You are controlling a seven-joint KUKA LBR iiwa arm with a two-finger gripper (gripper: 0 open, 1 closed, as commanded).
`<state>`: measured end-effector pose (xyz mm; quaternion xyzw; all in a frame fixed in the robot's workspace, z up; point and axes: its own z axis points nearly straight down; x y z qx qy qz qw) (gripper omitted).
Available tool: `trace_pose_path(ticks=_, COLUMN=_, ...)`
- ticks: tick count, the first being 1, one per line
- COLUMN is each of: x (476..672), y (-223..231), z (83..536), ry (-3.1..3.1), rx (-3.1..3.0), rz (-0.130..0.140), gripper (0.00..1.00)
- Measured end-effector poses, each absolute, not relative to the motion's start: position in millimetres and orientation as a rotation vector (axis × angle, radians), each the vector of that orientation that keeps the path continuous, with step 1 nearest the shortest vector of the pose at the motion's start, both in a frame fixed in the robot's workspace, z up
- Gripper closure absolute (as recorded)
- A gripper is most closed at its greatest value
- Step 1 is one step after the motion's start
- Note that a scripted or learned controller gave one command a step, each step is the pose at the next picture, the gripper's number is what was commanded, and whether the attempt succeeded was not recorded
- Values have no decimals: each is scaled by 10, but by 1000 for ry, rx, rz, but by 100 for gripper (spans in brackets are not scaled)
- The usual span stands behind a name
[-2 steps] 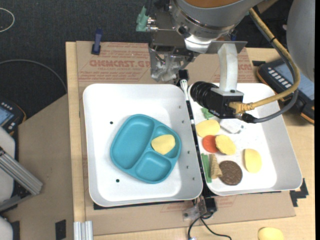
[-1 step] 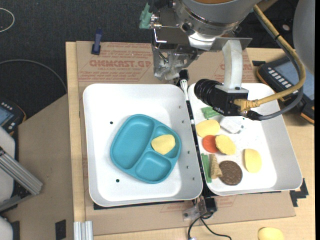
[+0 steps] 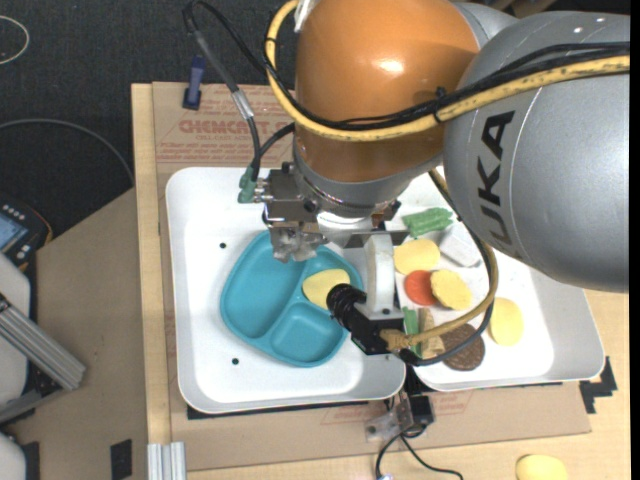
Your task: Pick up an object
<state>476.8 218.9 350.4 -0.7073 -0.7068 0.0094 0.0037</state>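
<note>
**Arm bearing down over the left bin, grasp not yet confirmed**

The gripper (image 3: 345, 268) is sitting low over the left bin (image 3: 195, 298), just at the right rim of a blue divided tray (image 3: 262, 303), and the arm's orange and grey bulk is covering most of it. Whether it is spread or pinched together cannot be told, and nothing is showing as held. A pale yellow piece (image 3: 322, 286) is lying in the tray right beside the gripper; it is probably the object being gone for. The step in hand seems to be the descent or the closing on that piece. The next move is calling for a firm close and a straight lift clear of the tray's rim.

Further right, the right bin (image 3: 570, 353) is holding a cluster of toy food: a yellow piece (image 3: 417, 256), a red one (image 3: 417, 288), a second yellow one (image 3: 452, 290), a green one (image 3: 430, 222), a brown disc (image 3: 465, 351) and a yellow oval (image 3: 506, 321) nearer the right. A black cable fitting (image 3: 352, 318) is hanging close to the tray and could be snagging on it. Both bins are resting on the desk (image 3: 150, 218). The tray's raised wall, and the crowding at the bins' shared edge, are the likeliest hindrances.
</note>
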Motion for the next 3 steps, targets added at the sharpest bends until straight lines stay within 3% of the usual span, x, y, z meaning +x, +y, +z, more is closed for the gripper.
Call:
trace_pose_path(ticks=1, x=4799, y=1978, z=5229, ry=-2228, rx=-2227, rz=-33, gripper=100)
trace_pose_path(ticks=2, x=4794, y=2001, z=5232, ry=-2226, rx=-2218, rz=-6, gripper=100)
trace_pose_path(ticks=3, x=4798, y=2007, z=5334, ry=-2229, rx=-2218, rz=-10, gripper=100)
